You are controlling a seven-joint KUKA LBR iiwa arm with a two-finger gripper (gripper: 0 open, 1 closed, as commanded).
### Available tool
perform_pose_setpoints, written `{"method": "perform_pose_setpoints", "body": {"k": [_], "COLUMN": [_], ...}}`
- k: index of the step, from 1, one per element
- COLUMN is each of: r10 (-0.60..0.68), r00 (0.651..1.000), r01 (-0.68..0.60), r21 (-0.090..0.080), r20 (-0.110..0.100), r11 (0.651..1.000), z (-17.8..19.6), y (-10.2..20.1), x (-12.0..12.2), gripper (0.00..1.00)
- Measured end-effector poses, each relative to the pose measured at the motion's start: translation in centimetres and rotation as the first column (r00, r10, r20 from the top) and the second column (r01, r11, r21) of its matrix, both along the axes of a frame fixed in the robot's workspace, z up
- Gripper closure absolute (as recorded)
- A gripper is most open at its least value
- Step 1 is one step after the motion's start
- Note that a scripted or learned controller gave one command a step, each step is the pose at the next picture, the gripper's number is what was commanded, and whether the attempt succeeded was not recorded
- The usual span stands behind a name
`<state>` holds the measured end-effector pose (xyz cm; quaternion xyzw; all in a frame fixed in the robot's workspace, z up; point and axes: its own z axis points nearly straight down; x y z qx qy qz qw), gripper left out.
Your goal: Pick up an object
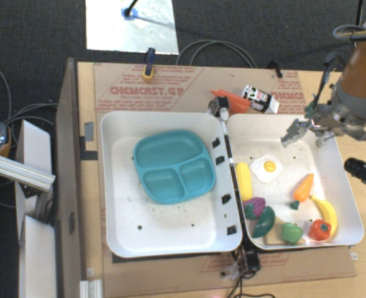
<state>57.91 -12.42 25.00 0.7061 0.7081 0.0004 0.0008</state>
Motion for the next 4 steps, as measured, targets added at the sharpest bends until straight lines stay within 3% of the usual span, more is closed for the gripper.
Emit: {"method": "perform_pose_setpoints", "body": {"k": [1,2,3,4], "r10": [0.004,0.001,-0.005,-0.006], "r00": [1.0,1.0,1.0,1.0], "r01": [-0.004,-0.001,0.005,0.006], "r21": [0.002,-0.001,-0.002,-0.001], "r20": [-0.004,0.004,-0.001,-0.004], "r11": [1.0,1.0,1.0,1.0], "z": [-6.4,-7.1,-7.6,-8.3], "y": [3.0,-0.3,-3.9,-6.6], "x": [3.8,8.8,6.3,0.9], "gripper": [0.0,0.0,0.0,0.0]}}
